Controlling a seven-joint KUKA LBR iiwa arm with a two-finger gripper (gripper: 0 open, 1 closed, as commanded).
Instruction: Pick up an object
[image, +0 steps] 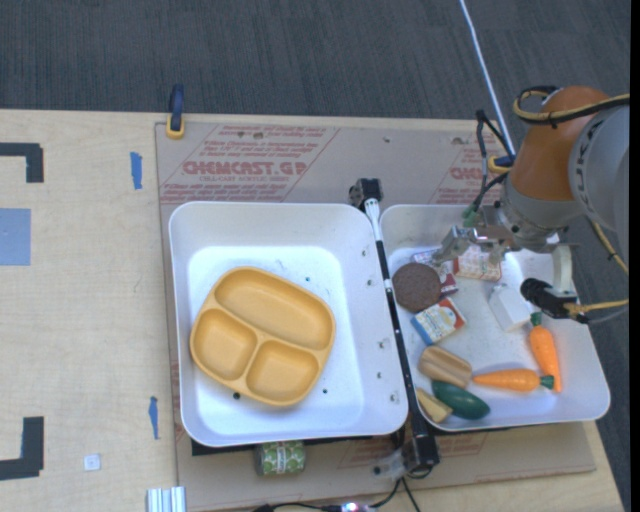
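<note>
Gripper (458, 243) low in the right bin (592, 400), at its far end, just above the brown disc (416, 285); finger state cannot be told. Nothing visibly held. Judged step: descent toward a pick, target likely the disc or the small packet (478, 264) beside it. Next move needs a clean closure on one item. Nearer than the disc: carrots (510, 379), green vegetable (462, 402). Left bin (190, 225) holds a yellow divided plate (262, 335).

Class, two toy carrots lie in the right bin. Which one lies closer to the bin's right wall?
The carrot lying nearly lengthwise beside the right wall, leaf end toward the arm. The other carrot lies crosswise, nearer the bin's middle.
</note>
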